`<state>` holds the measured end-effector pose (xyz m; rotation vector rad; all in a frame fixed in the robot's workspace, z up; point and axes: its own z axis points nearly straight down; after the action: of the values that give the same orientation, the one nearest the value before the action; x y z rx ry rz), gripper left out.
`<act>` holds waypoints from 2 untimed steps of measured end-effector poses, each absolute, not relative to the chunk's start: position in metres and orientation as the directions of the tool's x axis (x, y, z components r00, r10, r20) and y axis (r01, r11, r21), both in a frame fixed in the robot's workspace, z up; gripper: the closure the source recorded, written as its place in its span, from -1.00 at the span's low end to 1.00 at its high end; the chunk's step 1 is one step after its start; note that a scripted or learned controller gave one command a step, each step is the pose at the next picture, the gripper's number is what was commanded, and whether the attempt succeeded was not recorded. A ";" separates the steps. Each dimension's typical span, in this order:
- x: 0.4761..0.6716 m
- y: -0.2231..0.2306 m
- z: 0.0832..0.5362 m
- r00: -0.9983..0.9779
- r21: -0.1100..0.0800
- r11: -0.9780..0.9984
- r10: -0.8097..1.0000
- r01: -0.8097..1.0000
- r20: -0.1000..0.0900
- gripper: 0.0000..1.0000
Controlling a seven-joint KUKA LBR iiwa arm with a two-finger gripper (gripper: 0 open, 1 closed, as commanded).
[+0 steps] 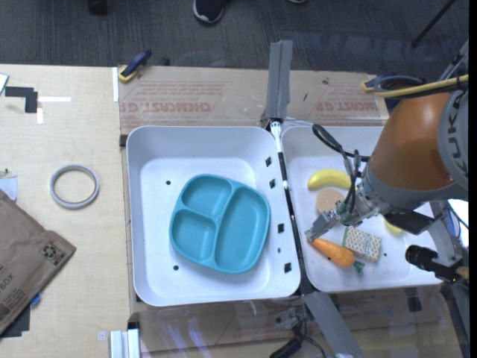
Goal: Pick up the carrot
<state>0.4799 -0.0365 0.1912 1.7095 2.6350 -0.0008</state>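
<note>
The orange carrot (335, 251) lies in the right bin (387, 278) near its front left, pointing left with its thick end toward a patterned packet. My gripper (325, 227) hangs just above and slightly left of the carrot's thin end, reaching in under the grey and orange arm (417, 151). Nothing shows the carrot lifted; it rests on the bin floor.
Also in the right bin are a yellow banana (330, 178), a tan round disc (328, 200), a patterned packet (363, 244) and a small yellow piece (393, 228). The left bin (149, 200) holds a blue divided plate (221, 223). A tape ring (74, 186) lies on the bench at left.
</note>
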 end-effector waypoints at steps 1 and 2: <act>0.492 -0.101 0.154 -0.506 -0.003 0.506 0.862 0.862 0.001 -1.00; 0.482 -0.102 0.099 -0.444 0.013 0.444 0.896 0.896 -0.010 -1.00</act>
<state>0.4823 -0.1023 0.0994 1.6487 2.6558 0.0095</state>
